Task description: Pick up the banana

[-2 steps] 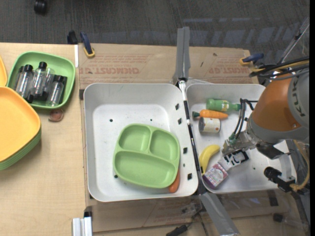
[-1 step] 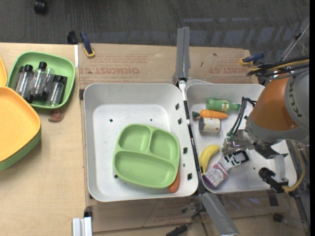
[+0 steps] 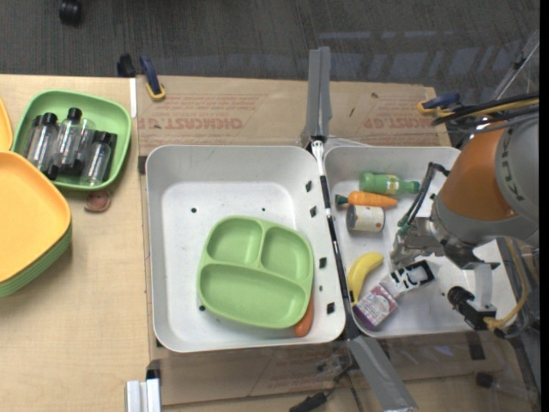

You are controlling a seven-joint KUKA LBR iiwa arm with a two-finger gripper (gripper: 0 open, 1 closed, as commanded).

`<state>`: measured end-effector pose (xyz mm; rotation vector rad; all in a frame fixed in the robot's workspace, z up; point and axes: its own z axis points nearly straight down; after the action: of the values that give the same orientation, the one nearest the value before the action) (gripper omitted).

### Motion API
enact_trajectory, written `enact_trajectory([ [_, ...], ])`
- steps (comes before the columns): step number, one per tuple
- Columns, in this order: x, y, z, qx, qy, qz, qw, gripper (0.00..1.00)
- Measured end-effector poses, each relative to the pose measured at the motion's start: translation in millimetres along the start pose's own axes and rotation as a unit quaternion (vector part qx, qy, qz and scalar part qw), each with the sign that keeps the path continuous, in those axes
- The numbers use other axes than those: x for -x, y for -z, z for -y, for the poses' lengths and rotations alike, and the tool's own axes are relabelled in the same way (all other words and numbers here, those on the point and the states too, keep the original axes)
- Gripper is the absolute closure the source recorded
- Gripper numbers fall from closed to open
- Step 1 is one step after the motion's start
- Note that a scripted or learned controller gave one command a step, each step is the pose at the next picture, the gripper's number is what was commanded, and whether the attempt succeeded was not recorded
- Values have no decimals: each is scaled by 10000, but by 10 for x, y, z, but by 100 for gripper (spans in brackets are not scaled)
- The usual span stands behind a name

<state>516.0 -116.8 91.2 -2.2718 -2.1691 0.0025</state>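
Camera view showed the curved yellow banana [image 3: 364, 271] lying ungrasped in the right white bin [image 3: 446, 320], the claw [image 3: 410, 260] just right, its spread unreadable.

Right bin [image 3: 446, 320], lower right of frame: banana [image 3: 364, 272] lies near its left wall, a purple packet [image 3: 376, 306] just below it. Carrot [image 3: 372, 199], green bottle [image 3: 380, 182] and small can [image 3: 366, 220] sit above. Gripper [image 3: 405, 251] hangs just right of the banana, holding nothing visible. Left bin [image 3: 171, 230] holds a green divided plate [image 3: 256, 271].
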Motion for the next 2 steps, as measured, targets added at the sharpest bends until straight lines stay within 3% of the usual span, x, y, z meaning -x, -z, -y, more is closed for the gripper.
enact_trajectory([
  [1, 115, -2, -741, -5, 522, 5, 9986, 100],
  [2, 198, 43, -1033, 17, 2521, 12, 9677, 100],
])
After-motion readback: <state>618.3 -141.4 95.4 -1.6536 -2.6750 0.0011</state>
